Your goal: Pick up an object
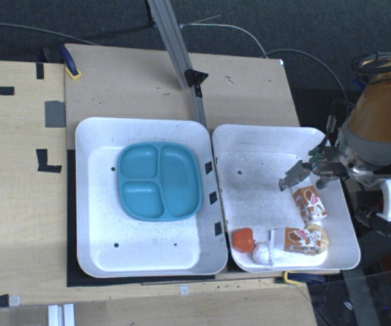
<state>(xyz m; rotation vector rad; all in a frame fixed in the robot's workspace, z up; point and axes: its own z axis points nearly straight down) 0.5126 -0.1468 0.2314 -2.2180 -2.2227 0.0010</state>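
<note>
Fingers of the gripper look spread apart, dark prongs pointing left over the right bin, with nothing between them. They hang above the bin's bare, scuffed floor in its upper right part, the grey arm with its orange band reaching in over the bin's right rim.

Just below and to the right of the fingertips lies a small printed packet, tilted, red-brown and white, apart from the fingers. Lower still, along the bin's front wall, a second printed packet lies flat, with a white rounded object at its left end and an orange-red lumpy object just beside that. All four things crowd the bin's lower right corner, close to the front and right walls, while the left and upper floor of that bin stays open.

Both bins are shallow, white, with rounded corners and raised rims that meet in the middle. In the left bin sits a smooth teal plate with three compartments, roughly central toward the back. A grey metal bar slants down from the top toward the seam between the bins, and the bench is pale wood with dark tape marks.
</note>
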